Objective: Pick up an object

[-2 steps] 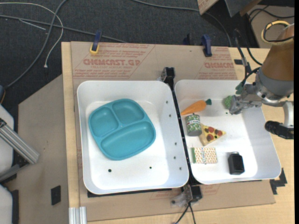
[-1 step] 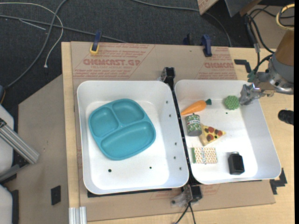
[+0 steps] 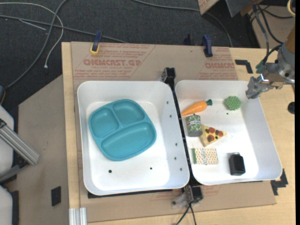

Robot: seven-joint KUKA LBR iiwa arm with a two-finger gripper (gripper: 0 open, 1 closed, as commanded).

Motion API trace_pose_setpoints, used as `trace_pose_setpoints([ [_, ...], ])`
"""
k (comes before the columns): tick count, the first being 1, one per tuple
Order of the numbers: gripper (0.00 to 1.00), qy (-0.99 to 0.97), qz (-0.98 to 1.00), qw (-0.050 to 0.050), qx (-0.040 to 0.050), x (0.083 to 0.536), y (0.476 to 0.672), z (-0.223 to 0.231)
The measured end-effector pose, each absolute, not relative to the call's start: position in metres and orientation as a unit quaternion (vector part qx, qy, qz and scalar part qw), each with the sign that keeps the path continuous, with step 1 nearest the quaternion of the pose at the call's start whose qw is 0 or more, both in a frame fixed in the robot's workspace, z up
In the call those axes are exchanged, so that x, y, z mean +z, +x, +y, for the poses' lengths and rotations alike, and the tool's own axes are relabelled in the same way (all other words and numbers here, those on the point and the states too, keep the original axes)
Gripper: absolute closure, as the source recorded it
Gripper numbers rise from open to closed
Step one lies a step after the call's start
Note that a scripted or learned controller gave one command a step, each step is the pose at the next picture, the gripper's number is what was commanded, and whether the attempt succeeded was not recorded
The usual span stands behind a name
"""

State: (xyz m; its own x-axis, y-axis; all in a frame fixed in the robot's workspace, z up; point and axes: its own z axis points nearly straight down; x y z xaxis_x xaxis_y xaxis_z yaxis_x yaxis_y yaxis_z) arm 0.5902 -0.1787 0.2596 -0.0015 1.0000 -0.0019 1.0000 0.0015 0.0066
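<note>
The grey arm's two-finger tool (image 3: pixel 253 91) hung at the upper right corner of the right-hand shallow white bin (image 3: pixel 265 139), right over its rim, and nothing sat between its fingers; whether they were spread or closed, I could not tell at that size. Inside that bin, a round green bumpy ball (image 3: pixel 232 102) lay near the tool, just to its left and apart from it. Further left, an orange plastic carrot with a green top (image 3: pixel 196 107) rested tilted near the bin's left wall. Just below it stood a small green-labelled can (image 3: pixel 193 125), with a toy pizza slice (image 3: pixel 213 136) right beside it. Lower down lay a flat patterned packet (image 3: pixel 206 156), and near it, toward the right, a small black block (image 3: pixel 236 163). In the left white bin (image 3: pixel 89 97), a turquoise plastic divided plate (image 3: pixel 123 129) lay flat. Both bins sat on the brown board tabletop (image 3: pixel 140 60).
</note>
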Motion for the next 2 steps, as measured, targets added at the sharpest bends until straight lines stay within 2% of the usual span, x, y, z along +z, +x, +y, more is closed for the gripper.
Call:
trace_pose_setpoints([
  [1, 1.0, 0.706, 0.709, -0.002, 0.0003, 0.251, 0.58, -0.136],
  [2, 1.0, 0.705, 0.709, -0.002, 0.0008, 0.258, 0.564, -0.083],
])
